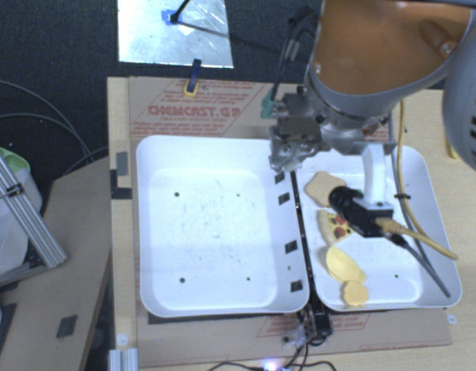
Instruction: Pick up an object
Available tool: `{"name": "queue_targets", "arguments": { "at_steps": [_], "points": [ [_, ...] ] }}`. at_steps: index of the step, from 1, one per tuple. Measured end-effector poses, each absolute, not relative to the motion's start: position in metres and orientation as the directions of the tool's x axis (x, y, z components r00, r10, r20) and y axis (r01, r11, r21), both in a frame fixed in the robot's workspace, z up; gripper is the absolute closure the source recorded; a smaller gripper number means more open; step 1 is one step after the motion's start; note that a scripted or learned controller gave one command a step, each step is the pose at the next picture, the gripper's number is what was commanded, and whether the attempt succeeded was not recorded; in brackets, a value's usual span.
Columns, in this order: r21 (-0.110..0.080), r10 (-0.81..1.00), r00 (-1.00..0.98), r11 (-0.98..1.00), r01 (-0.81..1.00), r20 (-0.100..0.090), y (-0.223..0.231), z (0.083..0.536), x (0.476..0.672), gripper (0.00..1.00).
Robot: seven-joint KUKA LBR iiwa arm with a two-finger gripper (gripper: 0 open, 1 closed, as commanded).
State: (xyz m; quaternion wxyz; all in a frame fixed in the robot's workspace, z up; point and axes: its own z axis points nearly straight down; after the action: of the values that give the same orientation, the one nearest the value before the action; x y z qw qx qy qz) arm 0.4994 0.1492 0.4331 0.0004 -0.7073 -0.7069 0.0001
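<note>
Several pale food-like objects lie in the right bin [423, 178]: a tan flat piece [321, 185], a yellow piece with red spots [329, 226], a yellow oval [343, 263] and a small yellow round piece [355, 293] by the front wall. My gripper [284, 161] hangs over the back end of the divider between the two bins, just left of the tan piece. I see nothing held in it. The arm's big orange and grey body hides the right bin's back part.
The left bin [149, 207] lies beside the right one, both on a cardboard sheet [192, 108]. A shiny metal plate [175, 22] sits behind the bench. A metal rail [22, 207] stands at the far left.
</note>
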Motion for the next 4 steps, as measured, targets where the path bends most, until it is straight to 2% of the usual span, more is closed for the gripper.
{"name": "queue_targets", "arguments": {
  "at_steps": [3,4],
  "points": [
    [0.01,1.0,-0.01,0.01,1.0,0.004,0.151,0.467,0.503,1.0],
    [0.011,1.0,0.007,-0.007,1.0,0.001,0.068,0.535,0.486,1.0]
  ]
}}
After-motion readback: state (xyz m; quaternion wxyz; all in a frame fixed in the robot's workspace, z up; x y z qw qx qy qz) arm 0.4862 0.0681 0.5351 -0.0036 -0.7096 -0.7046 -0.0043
